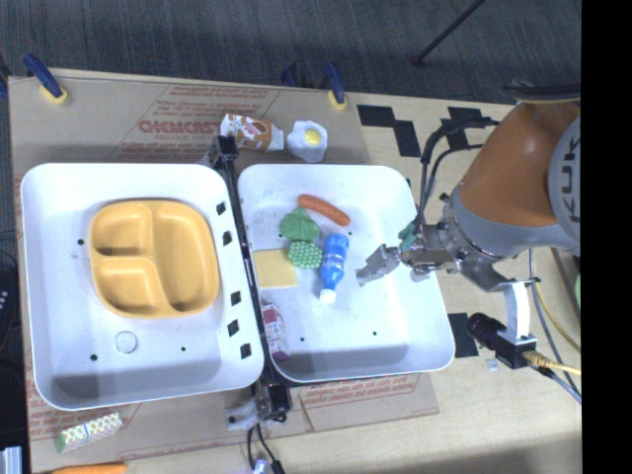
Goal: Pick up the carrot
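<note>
One carrot [324, 208] in rt bin [395, 344], apart from jaws [373, 265]; jaws' state unclear.

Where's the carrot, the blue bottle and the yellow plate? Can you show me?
carrot [324, 208], camera view, the middle of its orange body.
blue bottle [333, 262], camera view, the middle of its blue body.
yellow plate [202, 265], camera view, its right rim.

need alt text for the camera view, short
The gripper hovers over the right bin, to the right of the blue bottle, with the carrot lying untouched farther back beside green toy food. The left bin holds a yellow divided tray.
</note>
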You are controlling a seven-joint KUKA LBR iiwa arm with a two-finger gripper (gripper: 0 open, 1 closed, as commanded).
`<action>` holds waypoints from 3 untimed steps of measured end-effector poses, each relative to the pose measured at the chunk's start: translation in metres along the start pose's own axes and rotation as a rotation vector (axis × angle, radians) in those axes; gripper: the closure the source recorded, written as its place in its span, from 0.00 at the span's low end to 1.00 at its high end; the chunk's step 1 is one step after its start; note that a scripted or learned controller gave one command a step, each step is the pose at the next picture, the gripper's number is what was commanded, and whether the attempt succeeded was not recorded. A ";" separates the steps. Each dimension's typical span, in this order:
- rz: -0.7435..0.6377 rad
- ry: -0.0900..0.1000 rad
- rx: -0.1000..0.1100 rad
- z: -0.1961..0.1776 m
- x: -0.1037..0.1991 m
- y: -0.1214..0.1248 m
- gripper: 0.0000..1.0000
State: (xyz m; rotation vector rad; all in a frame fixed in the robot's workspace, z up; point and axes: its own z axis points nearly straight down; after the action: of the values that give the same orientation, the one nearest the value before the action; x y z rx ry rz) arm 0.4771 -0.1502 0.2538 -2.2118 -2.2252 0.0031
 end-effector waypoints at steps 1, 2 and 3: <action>0.026 -0.002 0.000 0.063 0.083 0.084 0.00; 0.031 -0.002 -0.002 -0.021 0.054 0.130 0.00; 0.197 -0.001 0.001 0.062 0.116 0.180 0.00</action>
State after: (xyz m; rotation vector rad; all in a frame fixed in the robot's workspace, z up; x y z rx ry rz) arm 0.6559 -0.0327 0.1909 -2.4200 -1.9974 0.0055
